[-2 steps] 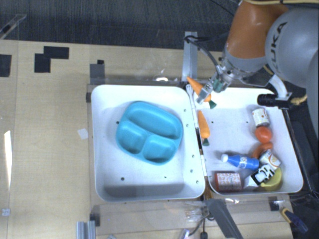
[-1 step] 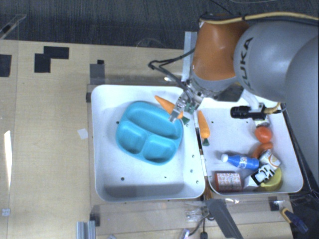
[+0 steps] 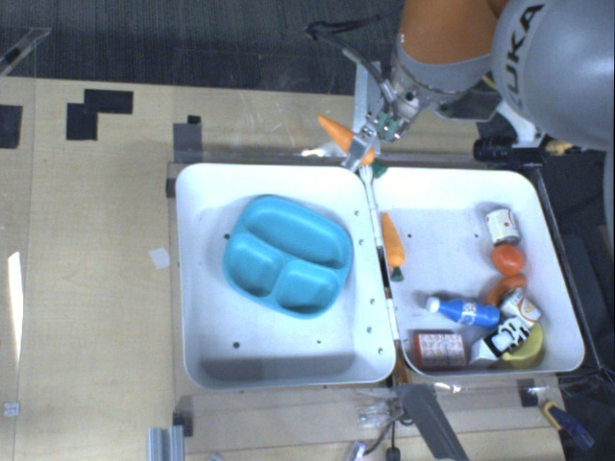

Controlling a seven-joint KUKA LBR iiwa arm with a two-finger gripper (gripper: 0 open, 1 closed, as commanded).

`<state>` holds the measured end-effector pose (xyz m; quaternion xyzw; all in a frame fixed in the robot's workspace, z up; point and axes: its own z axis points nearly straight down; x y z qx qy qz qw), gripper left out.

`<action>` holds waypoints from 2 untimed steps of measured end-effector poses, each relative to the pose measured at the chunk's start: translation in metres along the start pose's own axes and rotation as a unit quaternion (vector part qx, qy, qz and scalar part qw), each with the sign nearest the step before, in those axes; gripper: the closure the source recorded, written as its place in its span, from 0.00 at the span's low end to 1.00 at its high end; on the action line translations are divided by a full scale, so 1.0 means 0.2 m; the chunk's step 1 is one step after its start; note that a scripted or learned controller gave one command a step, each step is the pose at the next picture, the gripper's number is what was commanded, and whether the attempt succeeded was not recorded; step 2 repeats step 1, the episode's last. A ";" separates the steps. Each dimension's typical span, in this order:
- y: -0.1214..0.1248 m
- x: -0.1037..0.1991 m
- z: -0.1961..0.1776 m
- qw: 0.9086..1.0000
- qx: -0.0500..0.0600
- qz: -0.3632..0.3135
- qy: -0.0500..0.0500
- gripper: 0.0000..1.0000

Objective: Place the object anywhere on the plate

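Gripper at twelve o'clock above the bin divider, clamping a carrot; blue plate in left bin, toward seven o'clock.

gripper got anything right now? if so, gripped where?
Yes: the gripper holds a carrot above the bins' far edge, pinched at its leafy green end, with the orange body sticking out to the left.
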<state>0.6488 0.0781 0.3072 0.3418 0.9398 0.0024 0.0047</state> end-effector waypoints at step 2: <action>0.00 0.00 0.00 1.000 0.000 0.000 0.000 0.00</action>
